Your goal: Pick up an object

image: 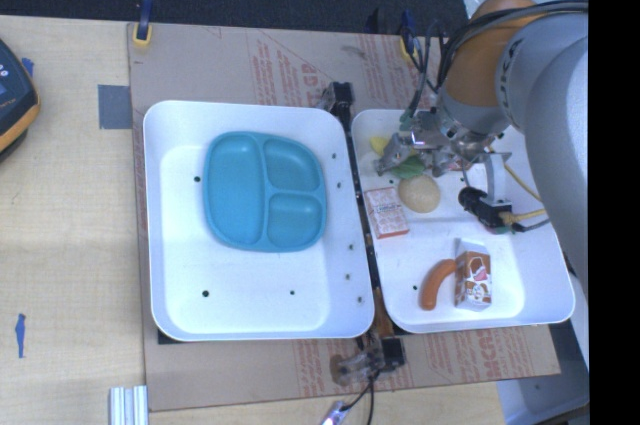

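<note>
Potato [420, 194] lies in the right bin [540, 308], just below the hand [425, 153]; I cannot tell the hand's state. Crowding is the risk: a yellow-green item [383, 146] touches the hand, so a descent could nudge things or miss. Count: two bins, one blue plate [265, 190] in the left bin [170, 213], one packet [386, 212], one sausage [435, 284], one carton [473, 280].

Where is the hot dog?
The hot dog lies in the right bin, near its front edge, just left of the small brown carton and below the round potato.
</note>
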Available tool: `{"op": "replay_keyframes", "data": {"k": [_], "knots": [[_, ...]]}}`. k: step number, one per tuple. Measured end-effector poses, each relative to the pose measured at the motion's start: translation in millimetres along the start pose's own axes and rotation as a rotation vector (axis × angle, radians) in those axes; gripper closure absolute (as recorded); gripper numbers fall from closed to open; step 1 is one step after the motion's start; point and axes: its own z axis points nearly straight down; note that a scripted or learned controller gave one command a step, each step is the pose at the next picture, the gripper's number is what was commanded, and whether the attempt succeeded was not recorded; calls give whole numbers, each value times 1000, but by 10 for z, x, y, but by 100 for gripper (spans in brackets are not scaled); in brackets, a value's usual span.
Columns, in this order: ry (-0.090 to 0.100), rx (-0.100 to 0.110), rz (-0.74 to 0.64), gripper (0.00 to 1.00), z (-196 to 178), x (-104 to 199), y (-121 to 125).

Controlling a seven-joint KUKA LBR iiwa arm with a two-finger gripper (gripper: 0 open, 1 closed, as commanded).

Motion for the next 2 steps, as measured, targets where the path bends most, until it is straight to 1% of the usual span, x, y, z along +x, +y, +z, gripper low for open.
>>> {"op": "replay_keyframes", "data": {"k": [1,2], "knots": [[2,0,1,0,1,-9,1],[8,0,-1,0,0,-144,4]]}}
